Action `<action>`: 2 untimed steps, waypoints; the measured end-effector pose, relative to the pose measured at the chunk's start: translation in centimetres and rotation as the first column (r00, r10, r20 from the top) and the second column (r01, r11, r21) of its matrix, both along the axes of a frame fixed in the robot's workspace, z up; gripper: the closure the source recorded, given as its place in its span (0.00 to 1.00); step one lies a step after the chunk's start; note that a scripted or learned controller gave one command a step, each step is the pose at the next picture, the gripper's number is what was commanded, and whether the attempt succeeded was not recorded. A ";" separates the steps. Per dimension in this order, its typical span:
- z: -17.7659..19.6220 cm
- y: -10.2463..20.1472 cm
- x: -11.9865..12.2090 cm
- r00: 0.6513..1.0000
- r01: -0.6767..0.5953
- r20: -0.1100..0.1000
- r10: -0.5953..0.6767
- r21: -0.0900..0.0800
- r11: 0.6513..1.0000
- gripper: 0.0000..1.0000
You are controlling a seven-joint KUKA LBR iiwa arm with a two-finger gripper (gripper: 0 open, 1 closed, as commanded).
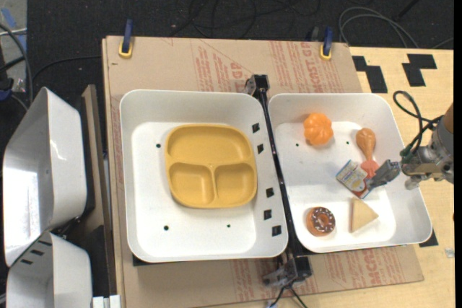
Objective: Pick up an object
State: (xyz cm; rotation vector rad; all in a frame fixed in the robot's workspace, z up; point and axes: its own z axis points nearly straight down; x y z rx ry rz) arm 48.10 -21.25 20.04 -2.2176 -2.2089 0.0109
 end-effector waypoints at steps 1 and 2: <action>0.6 0.1 0.3 1.000 -0.005 0.013 0.005 -0.003 1.000 0.00; -4.6 -0.9 0.4 1.000 -0.002 0.010 0.002 -0.003 1.000 0.00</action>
